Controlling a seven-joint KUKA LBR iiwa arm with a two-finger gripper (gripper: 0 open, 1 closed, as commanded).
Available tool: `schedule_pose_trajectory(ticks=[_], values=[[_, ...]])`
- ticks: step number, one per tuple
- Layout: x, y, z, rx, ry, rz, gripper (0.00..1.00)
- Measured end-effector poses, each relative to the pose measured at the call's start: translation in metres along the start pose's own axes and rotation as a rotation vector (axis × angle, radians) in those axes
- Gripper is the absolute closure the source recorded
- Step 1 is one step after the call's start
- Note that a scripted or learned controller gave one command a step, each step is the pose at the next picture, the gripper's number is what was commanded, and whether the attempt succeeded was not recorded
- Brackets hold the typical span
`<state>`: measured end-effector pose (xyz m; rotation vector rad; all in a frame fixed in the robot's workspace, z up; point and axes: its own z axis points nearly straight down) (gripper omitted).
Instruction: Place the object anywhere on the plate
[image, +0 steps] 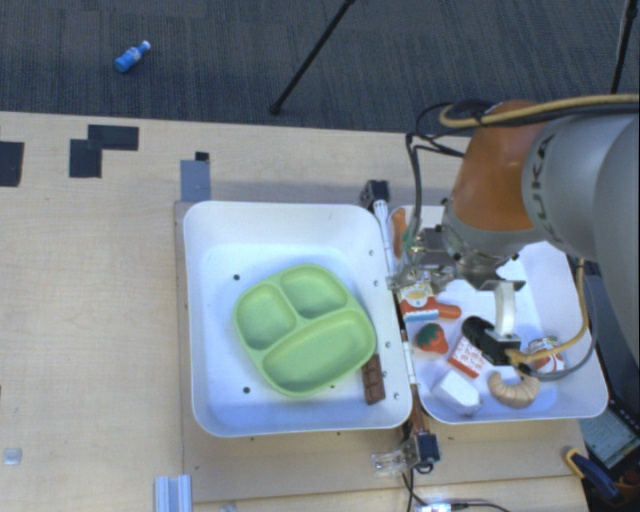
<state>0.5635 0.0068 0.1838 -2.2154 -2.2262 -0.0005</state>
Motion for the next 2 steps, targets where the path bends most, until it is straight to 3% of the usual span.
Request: schedule_pose_trajectory(ticks=[1,2], values=[[0.0417,-0.0251,-0.0003,0.0,0.0,0.0,1.0],[0.0412,-0.025,-0.0005,-0.001,0.0,0.002,0.0]])
